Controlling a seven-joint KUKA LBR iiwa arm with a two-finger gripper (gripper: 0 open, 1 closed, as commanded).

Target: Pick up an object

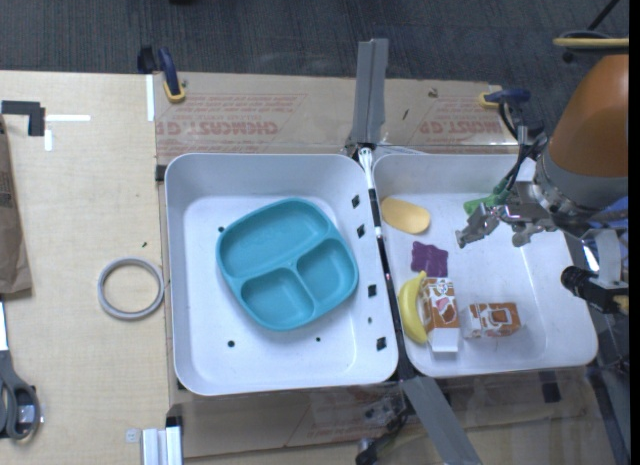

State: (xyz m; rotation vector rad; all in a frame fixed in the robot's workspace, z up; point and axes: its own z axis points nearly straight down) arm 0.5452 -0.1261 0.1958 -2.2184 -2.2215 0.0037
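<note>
Gripper [495, 223] hovering open and empty over the far side of the right bin [560, 353]. Banana [410, 309], carton [441, 315] and small box [495, 320] bunched near; yellow piece [405, 215] alone far left. Probably best going straight down on that loner, clear of the wall.

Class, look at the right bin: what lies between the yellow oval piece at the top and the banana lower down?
In the camera view, a small purple piece lies between the yellow oval piece and the banana.

You see 2 white bins [190, 283]: a teal divided plate [288, 263] at centre; right of it a yellow banana [410, 310], purple piece [430, 256], and orange-and-white cartons [494, 320].
</note>
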